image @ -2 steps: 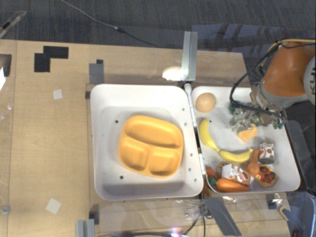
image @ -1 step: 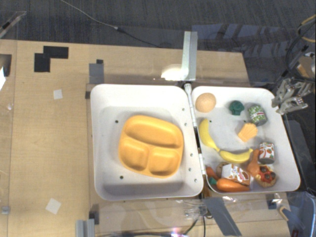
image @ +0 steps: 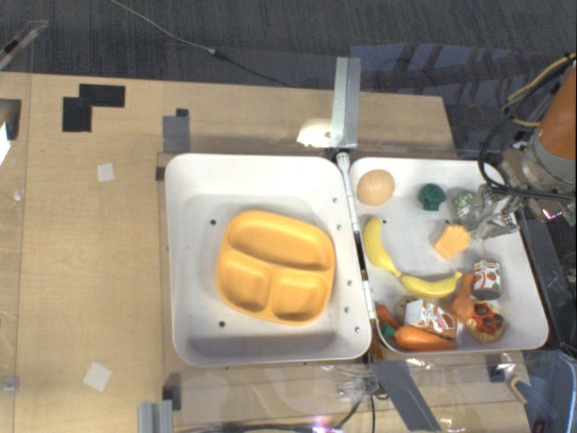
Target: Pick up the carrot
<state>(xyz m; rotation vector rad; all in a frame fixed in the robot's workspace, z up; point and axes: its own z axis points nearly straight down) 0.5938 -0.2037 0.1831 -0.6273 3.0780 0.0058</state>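
Note:
The carrot (image: 424,337), orange and tapered, lies along the front wall of the right bin (image: 534,332), beside a small printed carton (image: 429,315). My gripper (image: 491,213) hangs over the back right part of that bin, well behind the carrot. It is just right of an orange cheese wedge (image: 453,240) and next to a pale green item (image: 463,203). Nothing shows in its grip. The arm's orange band (image: 561,120) is at the right edge.
The right bin also holds a banana (image: 397,267), a tan egg-like ball (image: 375,187), a dark green piece (image: 432,196), a small can (image: 487,279) and a red-orange toy (image: 482,321). A yellow divided plate (image: 275,266) sits in the left bin (image: 194,242).

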